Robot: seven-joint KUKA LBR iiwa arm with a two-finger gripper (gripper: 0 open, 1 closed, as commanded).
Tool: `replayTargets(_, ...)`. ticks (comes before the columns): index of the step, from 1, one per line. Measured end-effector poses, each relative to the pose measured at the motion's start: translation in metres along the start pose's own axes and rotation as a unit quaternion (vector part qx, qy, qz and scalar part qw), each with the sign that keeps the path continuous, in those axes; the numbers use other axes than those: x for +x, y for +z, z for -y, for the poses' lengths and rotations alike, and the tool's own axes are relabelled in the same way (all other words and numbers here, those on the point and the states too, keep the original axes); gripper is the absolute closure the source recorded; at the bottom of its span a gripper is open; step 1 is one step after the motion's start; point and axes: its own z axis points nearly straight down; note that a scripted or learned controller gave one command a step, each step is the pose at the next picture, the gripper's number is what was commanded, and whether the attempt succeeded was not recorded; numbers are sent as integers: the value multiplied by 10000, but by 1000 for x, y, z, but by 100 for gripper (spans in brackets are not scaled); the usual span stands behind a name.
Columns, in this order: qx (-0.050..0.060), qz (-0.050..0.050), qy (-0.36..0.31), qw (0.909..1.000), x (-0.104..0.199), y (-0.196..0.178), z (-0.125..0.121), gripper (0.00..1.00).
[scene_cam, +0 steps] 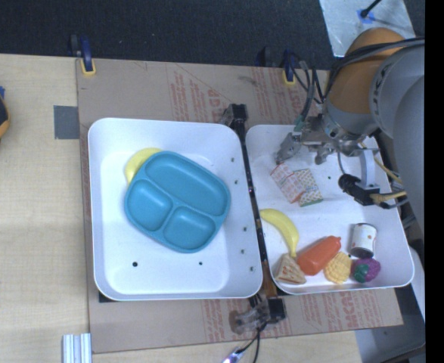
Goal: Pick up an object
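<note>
The right bin (324,138) holds a red-and-white patterned packet (297,185), a yellow banana (282,228), an orange carrot (319,254), a tan sandwich wedge (288,269), a yellow waffle-like piece (339,268), purple grapes (365,271) and a small can (362,240). My gripper (303,154) hangs over the bin's far part, just beyond the packet. It is open, with nothing between its fingers.
The left bin (112,271) carries a blue divided plate (178,200) with a yellow piece (137,162) sticking out from under its far left edge. The bins' facing walls meet at the middle. The arm's grey body (392,82) covers the right bin's far right corner.
</note>
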Motion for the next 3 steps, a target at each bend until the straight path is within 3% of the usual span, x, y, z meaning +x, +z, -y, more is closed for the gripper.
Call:
replayTargets(1,10,-9,14,10000,4,10,47,0)
replayTargets(2,12,-16,15,10000,-1,5,155,0)
replayTargets(3,-1,-12,7,10000,14,16,134,0)
